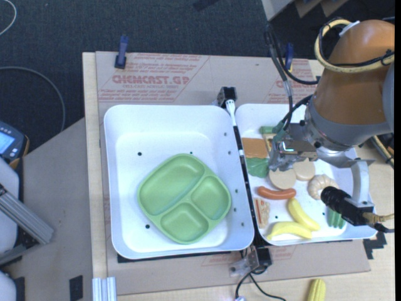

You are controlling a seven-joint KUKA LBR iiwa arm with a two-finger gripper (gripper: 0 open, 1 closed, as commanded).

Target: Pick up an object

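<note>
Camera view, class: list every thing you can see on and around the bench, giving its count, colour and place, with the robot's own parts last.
bins: two, white, side by side on the bench
divided plate: one, light green, in the left bin
bananas: two, yellow, near front of the right bin
hot dog: one, orange-red, middle of the right bin
toast slice: one, brown, right bin by the divider
leafy piece: one, green, below the toast slice
round flat piece: one, tan, above the hot dog
corn cob: one, yellow, off the bench at the front
clamps: two, blue, at the bench's back edge
arm: one, grey and orange, over the right bin
gripper: one, dark, low over the right bin
</note>
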